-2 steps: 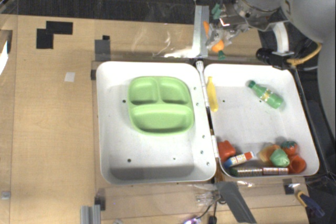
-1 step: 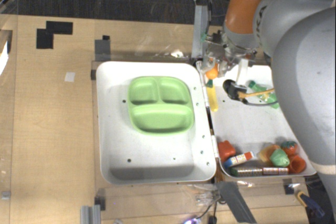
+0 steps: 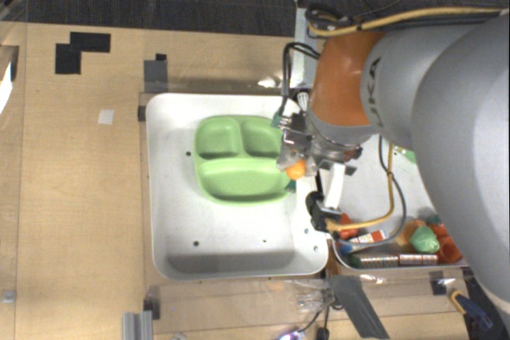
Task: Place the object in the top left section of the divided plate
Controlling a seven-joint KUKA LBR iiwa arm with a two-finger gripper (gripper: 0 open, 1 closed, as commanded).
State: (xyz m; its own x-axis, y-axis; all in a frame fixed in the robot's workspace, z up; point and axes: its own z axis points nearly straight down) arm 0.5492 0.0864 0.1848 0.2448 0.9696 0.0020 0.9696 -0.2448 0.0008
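**Arm over the plate's right edge, orange object at its tip**

The grey arm (image 3: 430,91) reaches in from the right, its gripper (image 3: 296,163) low over the right rim of the green divided plate (image 3: 239,159), which lies in the left white bin (image 3: 171,195). A small orange object (image 3: 295,169) sits at the gripper tip, just beside the plate's edge; whether it is clamped cannot be told. The plate's 3 sections look bare. The right bin (image 3: 351,255) holds mixed items, including a green and orange toy (image 3: 425,239).

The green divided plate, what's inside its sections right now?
The green divided plate shows bare green in its left sections. The grey arm's gripper, with something orange at its tip, covers the plate's right edge.
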